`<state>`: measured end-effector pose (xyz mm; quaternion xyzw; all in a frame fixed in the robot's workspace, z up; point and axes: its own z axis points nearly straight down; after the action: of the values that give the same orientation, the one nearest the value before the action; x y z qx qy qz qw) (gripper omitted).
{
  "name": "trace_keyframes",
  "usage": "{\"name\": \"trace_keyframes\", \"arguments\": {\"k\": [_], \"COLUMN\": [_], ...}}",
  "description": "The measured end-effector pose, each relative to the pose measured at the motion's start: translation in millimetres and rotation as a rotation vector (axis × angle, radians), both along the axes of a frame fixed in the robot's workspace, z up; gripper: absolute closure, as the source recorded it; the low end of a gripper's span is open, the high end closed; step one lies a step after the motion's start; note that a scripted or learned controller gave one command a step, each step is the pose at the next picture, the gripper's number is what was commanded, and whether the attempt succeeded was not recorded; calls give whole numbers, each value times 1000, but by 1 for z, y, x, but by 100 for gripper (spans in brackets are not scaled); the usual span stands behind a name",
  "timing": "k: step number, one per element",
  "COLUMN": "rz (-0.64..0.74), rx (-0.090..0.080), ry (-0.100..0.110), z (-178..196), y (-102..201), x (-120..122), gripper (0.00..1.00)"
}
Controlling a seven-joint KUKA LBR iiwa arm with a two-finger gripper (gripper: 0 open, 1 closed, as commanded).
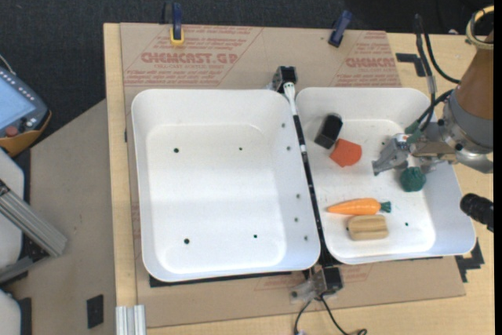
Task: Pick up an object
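We are hovering our gripper (390, 155), fingers seemingly parted and empty, at three o'clock of the orange block (346, 153); descending here risks missing it.

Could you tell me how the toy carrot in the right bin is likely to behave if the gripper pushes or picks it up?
The carrot looks round and tapered, so a sideways push would probably roll it in an arc. Its smooth surface may slip between the fingers. It lies close to the tan block, which could stop it rolling or crowd a grasp.
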<state>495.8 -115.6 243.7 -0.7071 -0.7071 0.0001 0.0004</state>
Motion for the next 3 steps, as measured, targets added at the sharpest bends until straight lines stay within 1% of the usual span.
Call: {"name": "trace_keyframes", "arguments": {"k": [1, 2, 3], "rz": [-8, 0, 3], "rx": [-14, 2, -10], "ry": [-22, 6, -23], "z": [157, -78, 172], "y": [-106, -108, -109], "x": [19, 49, 84], "gripper": [0, 0, 0]}}
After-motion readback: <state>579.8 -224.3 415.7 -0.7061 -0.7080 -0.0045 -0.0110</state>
